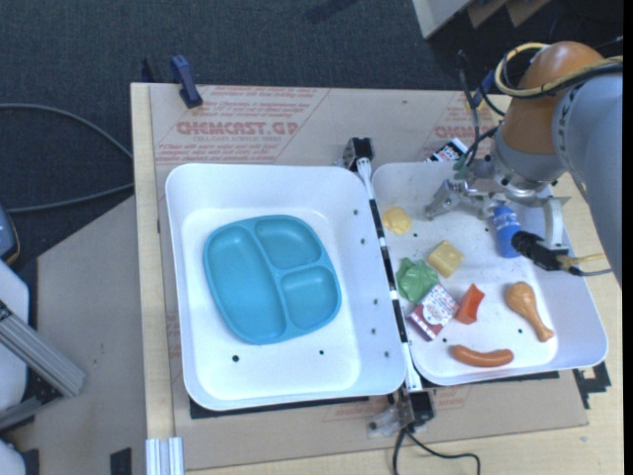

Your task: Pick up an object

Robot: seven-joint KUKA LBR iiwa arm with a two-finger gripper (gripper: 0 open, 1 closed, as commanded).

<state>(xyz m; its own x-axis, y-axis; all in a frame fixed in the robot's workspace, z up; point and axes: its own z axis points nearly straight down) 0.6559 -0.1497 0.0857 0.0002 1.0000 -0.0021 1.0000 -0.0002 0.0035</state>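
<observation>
The arm enters from 3 o'clock, grey casing with the orange band above the wrist, and bends down over the far end of the right bin. The gripper hangs low at about 1 o'clock within that bin; metal parts splay out to either side of it. A blue cylindrical object sits directly under the wrist — whether the jaws are closed on it or merely beside it cannot be told, and their opening cannot be read.

Contents of the right bin, loose on its floor:
- a small yellow piece at 10 o'clock, near the dividing edge;
- a yellow block near the centre;
- a green leafy item just left of the block, touching a red-and-white packet;
- a red wedge, long axis running roughly 1 to 7 o'clock;
- a drumstick, thick end toward 11 o'clock, thin end toward 5 o'clock;
- a sausage at 6 o'clock, lying nearly along the 3–9 line.

The left bin holds a blue divided plate. Both bins rest on the tabletop.
</observation>
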